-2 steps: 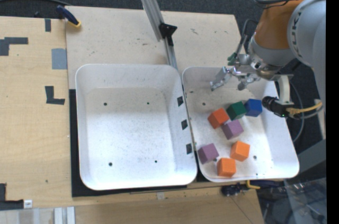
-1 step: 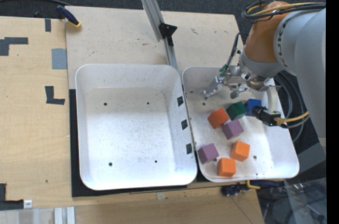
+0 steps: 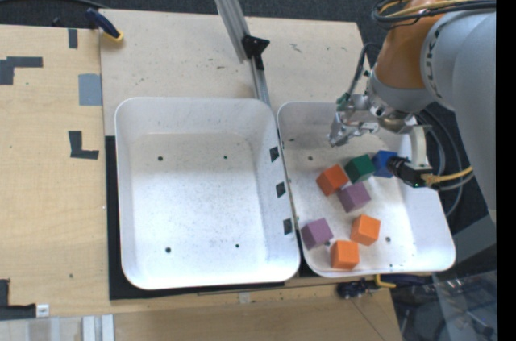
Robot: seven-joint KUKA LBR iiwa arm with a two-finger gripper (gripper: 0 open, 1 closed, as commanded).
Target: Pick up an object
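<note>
Orange blocks [image 3: 331, 180] number three, purple blocks [image 3: 354, 197] two, green block [image 3: 360, 168] one; tool [image 3: 345, 130] state unclear.

Six blocks loose in right bin [image 3: 419, 247]: three orange [image 3: 330, 180], two purple [image 3: 354, 197], one green [image 3: 360, 168].

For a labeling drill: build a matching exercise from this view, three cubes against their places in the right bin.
Things:
1. green cube
2. blue cube
3. purple cube

Places:
A. at the bin's left wall, near the front
B. left of the blue cube, touching it
C. by the bin's right rim

Pairs: 1-B, 2-C, 3-A
</note>
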